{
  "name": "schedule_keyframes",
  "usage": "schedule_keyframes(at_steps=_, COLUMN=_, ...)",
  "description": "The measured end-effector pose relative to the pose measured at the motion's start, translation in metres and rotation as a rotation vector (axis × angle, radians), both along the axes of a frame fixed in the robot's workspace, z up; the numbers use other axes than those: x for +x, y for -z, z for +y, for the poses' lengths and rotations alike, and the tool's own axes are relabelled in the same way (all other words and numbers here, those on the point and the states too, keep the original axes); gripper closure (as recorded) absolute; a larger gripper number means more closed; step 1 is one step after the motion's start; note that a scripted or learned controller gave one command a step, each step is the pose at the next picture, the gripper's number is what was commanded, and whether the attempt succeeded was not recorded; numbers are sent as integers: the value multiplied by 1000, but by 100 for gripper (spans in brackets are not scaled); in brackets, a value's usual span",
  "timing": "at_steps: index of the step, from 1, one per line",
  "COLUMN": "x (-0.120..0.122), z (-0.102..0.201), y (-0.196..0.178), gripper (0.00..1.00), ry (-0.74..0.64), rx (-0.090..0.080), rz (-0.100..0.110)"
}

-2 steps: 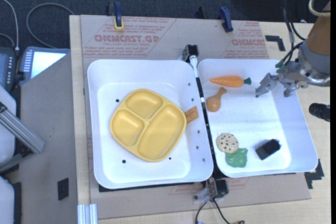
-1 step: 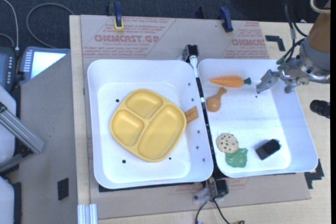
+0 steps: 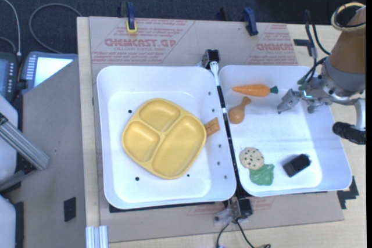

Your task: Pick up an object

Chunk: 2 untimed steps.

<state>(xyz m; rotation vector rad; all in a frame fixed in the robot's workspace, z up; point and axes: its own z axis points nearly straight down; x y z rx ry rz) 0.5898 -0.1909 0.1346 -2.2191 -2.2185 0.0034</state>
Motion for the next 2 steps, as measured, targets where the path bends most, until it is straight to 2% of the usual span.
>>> schedule_keyframes(at_steps=1, x=0, z=1, y=53, gripper=0, ry=0, rx=0, rz=0)
schedule_keyframes(at_steps=2, x=1, z=0, y=39, gripper=100, ry=0, rx=-2, rz=-6)
